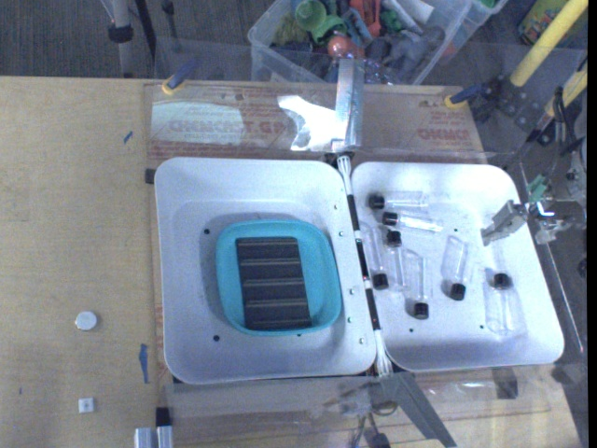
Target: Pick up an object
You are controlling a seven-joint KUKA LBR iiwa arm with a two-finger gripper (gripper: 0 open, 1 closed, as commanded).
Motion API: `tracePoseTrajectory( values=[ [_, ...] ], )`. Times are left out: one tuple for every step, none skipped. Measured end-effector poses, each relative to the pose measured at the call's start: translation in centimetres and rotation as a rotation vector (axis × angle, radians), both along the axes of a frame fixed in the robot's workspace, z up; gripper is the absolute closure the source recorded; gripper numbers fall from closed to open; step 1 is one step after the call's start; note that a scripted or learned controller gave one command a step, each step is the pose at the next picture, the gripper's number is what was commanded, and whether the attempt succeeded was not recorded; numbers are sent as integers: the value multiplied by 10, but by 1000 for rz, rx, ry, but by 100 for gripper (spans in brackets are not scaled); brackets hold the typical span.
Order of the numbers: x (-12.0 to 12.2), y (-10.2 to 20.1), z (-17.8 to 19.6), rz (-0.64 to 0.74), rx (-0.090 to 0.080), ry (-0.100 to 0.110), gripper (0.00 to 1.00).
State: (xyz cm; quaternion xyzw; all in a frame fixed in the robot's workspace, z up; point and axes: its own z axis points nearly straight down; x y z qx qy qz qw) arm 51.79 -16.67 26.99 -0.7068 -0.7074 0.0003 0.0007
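Two white bins side by side on wooden surface (65, 203). Left bin (177, 194) w/ teal tray (229, 259) at centre, dark ribbed block (272, 283) lying in it. Right bin (522, 343) w/ several clear vials, black caps, scattered: one pair near back-left corner (396, 199), (410, 220); a few along left wall (384, 250), (378, 271); one toward front middle (416, 292); one at centre (454, 267); one near front-right corner (500, 301). All lying flat, mostly apart from each other.

Claw (499, 222) over right bin's right edge, hanging off cluttered wrist gear. Fingers: cannot tell if spread or closed, too small & blurred. Nothing seen between them. Nearest vial, the centre one, just beside claw tip, toward bin's middle; touching or not, cannot tell.

Cardboard sheet (215, 119) behind bins at surface's back edge, metal strip (348, 101) standing on it. Clear tub of coloured toys (373, 12) beyond back edge. Small white disc (86, 321) & tiny square bit (86, 404) near surface's front-left corner.
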Motion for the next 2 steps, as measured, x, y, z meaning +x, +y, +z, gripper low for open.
tracePoseTrajectory(
  values=[
    [7, -25, -108, 44, -1, -2, 0],
    [15, -41, -175, 109, 0, -3, 0]
  ],
)
